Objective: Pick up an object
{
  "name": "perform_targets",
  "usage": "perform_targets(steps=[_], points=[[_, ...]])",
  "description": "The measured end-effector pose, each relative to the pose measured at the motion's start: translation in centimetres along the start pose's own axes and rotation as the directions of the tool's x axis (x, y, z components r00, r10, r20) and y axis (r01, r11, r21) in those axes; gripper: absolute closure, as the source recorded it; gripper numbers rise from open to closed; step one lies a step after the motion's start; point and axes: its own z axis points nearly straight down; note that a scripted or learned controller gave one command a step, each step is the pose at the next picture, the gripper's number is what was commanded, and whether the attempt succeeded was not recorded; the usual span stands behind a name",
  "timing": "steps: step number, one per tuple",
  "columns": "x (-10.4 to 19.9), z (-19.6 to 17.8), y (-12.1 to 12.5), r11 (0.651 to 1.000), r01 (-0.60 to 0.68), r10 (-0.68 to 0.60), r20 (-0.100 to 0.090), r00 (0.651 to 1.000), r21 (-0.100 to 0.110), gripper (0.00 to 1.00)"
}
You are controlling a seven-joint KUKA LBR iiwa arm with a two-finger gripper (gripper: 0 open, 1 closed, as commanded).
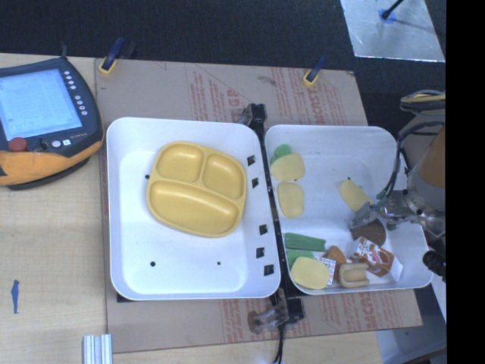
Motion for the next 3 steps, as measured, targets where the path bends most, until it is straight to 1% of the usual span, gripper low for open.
perform_targets(steps=[1, 2, 3], points=[[3.0, 1.0, 6.9, 1.0, 0.009, -0.009, 0.006, 1.0, -0.018, 0.0], [-0.3, -5.2, 4.7, 1.0, -0.001, 0.001, 0.009, 1.0, -0.02, 0.0], [3.0, -0.2, -0.1, 1.0, 0.001, -0.001, 0.001, 1.0, -0.006, 0.0]])
